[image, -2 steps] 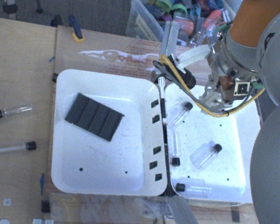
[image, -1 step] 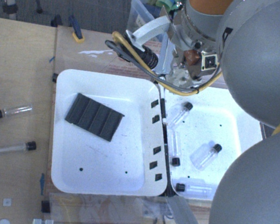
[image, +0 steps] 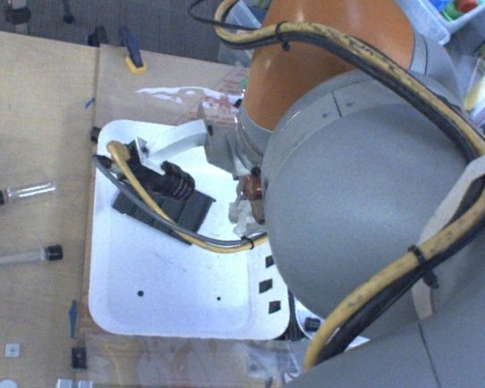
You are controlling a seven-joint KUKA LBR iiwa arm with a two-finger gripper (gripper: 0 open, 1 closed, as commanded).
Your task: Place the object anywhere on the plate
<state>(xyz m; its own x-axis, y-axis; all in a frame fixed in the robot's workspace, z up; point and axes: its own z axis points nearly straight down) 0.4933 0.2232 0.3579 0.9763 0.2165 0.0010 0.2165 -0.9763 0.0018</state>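
The arm is a bulky, rounded body of smooth matte grey, with a broad orange band capping the segment above the wrist. A thick cable in a yellowish braided sleeve (edged in black) runs along the casing, strapped down by a black tie. Below the orange band sits a grey metal wrist flange, with black hardware beyond it.
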